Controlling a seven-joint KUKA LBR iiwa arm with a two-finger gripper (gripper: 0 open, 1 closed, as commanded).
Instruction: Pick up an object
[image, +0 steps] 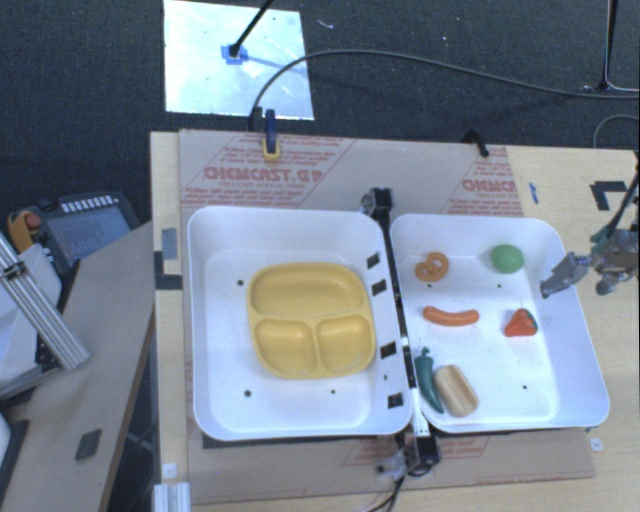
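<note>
- We judge the pick not yet begun: the claw (572, 272) hovers at the right bin's (585, 400) right rim, and we cannot tell its state
- The nearest candidate, a red strawberry-like toy (520, 323), lies untouched on the bin floor, small and wedge-shaped

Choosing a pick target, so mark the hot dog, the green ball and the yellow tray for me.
hot dog (451, 317): camera view, middle of its length.
green ball (507, 258): camera view, centre of its top.
yellow tray (300, 290): camera view, floor of its large compartment.
</note>
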